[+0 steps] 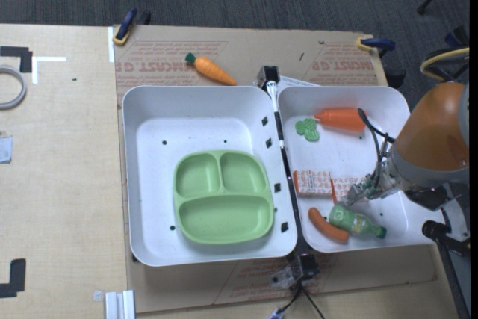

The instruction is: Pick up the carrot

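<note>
An orange carrot (340, 119) with a green leafy top lies at the far side of the right bin (396, 97), pointing right. A second, smaller carrot (211, 69) rests on the cardboard behind the left bin, outside both bins. My gripper (358, 195) is low in the right bin, near its front, just above a green bottle (357, 222) and beside a red-and-white packet (320, 183). It is well in front of the bin's carrot and apart from it. The wrist and cables hide the tips.
A green divided plate (222, 196) sits in the left bin (142, 160). A brown sausage (328, 225) lies at the right bin's front, touching the bottle. The arm's orange band (439, 132) hangs over the right bin's right edge.
</note>
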You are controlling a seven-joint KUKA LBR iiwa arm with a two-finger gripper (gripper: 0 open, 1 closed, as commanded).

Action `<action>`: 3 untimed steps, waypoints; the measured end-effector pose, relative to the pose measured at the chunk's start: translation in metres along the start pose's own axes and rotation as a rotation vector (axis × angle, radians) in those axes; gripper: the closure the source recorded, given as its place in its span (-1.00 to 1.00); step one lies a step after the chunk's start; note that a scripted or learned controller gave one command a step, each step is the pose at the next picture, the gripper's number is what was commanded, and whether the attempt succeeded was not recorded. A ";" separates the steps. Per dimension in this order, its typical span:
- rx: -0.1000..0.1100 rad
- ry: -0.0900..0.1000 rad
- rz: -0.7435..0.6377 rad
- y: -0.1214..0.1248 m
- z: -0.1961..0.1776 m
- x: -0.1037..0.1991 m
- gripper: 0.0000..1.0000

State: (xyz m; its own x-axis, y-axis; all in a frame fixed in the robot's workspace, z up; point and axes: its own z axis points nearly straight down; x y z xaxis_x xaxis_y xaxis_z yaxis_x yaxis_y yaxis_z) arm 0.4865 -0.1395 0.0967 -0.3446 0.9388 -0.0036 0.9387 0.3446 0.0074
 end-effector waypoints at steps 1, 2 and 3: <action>0.004 0.001 -0.174 -0.020 -0.135 -0.035 1.00; 0.006 0.003 -0.143 0.023 -0.038 -0.005 1.00; 0.005 0.004 -0.345 0.006 0.004 0.040 1.00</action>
State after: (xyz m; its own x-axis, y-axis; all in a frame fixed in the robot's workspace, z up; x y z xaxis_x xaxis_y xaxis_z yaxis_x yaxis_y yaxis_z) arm 0.4781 -0.0997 0.0923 -0.6414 0.7672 -0.0008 0.7672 0.6414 0.0011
